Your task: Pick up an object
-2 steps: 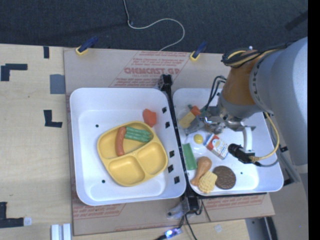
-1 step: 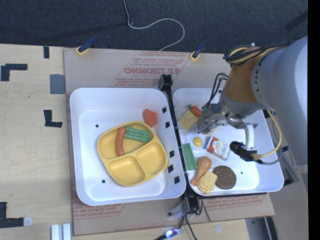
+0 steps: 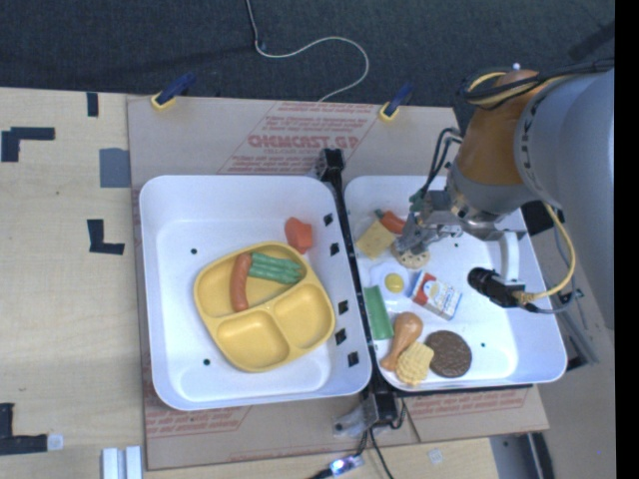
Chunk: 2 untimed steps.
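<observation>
A grey arm [image 3: 569, 138] with an orange band reaches over the desk [image 3: 60, 297] from the right, its hand [image 3: 417, 236] lowered into the right-hand white bin [image 3: 519, 362]. Whether the hand is spread or pressed together cannot be told from this angle, and nothing can be seen held in it. The left-hand white bin [image 3: 175, 218] lies well to the left of the hand, beyond the black divider, and carries a yellow compartment tray [image 3: 275, 327] with a sausage [image 3: 240, 280] and a green bean piece [image 3: 275, 267] in its upper section; a small red-orange piece [image 3: 299, 234] sits on the bin floor just beside the tray. Closer to the hand, a yellow wedge [image 3: 371, 239] lies just to its left, with a small carrot-like piece [image 3: 390, 221] just above that. A small round tan object [image 3: 412, 260] sits directly under the hand, apparently touching it. Below the hand lie a green strip [image 3: 376, 312], a chicken drumstick [image 3: 403, 334], a dark brown round patty [image 3: 449, 353], a red-and-white packet [image 3: 436, 295], a piece of corn [image 3: 414, 365] and a small yellow disc [image 3: 394, 284].
</observation>
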### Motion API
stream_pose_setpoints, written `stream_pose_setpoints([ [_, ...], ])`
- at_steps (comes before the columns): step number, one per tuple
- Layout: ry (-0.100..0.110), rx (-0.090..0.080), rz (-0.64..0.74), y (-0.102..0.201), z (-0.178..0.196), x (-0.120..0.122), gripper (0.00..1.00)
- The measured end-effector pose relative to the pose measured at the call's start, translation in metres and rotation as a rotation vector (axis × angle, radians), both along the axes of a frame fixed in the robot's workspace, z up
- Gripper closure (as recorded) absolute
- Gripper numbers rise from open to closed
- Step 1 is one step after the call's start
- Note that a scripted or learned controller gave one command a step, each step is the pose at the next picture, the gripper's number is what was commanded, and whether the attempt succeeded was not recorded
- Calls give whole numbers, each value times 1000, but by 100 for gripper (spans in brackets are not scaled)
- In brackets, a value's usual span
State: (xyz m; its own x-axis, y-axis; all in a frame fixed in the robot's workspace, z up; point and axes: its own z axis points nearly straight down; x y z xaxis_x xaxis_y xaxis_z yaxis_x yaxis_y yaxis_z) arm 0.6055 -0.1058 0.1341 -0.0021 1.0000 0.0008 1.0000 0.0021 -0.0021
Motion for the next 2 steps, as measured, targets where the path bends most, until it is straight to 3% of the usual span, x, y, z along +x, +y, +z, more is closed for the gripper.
stream_pose_setpoints([
  [1,-2,0,1,9,57,1,100],
  [2,0,-1,0,9,89,3,100],
])
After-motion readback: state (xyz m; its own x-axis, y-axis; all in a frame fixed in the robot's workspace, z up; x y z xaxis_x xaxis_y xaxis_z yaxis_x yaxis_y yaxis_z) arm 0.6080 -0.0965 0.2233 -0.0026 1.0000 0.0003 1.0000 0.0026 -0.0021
